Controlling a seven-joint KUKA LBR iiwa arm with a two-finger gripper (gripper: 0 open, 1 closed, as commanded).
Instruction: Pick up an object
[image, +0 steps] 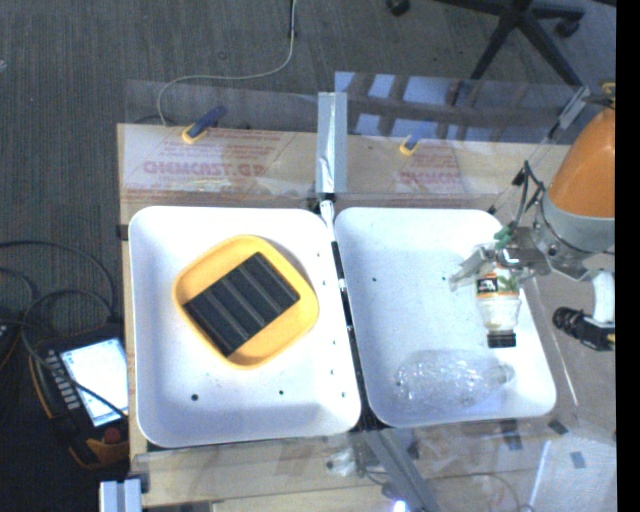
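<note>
The grey arm with an orange band reached in over the right edge of the worktop. Its jaws were over the right-hand shallow white bin, near that bin's right edge; whether they were open or closed, or had hold of anything, could not be told. Right against them lay a small white plastic bottle with a black cap, cap toward the front edge. A crumpled clear plastic bottle lay along the same bin's front edge. Near the middle of the left-hand shallow white bin sat a yellow rounded-square block with a black ribbed top.
</note>
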